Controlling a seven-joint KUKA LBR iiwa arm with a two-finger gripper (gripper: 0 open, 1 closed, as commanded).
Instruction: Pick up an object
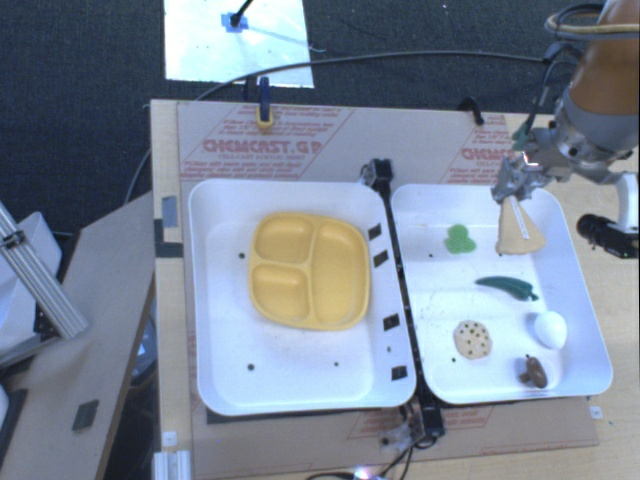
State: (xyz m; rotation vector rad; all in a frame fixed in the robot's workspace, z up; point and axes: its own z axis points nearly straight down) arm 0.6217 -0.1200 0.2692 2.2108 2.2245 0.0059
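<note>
My gripper (pixel 514 190) is over the far right corner of the right bin (pixel 590 368), shut on the narrow top end of a tan wedge-shaped piece (pixel 520 232) that hangs down from its fingers. Also in the right bin are a small light green piece (pixel 460 238), a dark green pepper (pixel 507 287), a white egg (pixel 549 329), a speckled cookie (pixel 472 340) and a small brown lump (pixel 533 371).
A yellow divided plate (pixel 308 270) lies in the middle of the left bin (pixel 215 368). A black divider (pixel 395 278) runs between the two bins. The bins sit on a cardboard sheet (pixel 300 143) on the bench.
</note>
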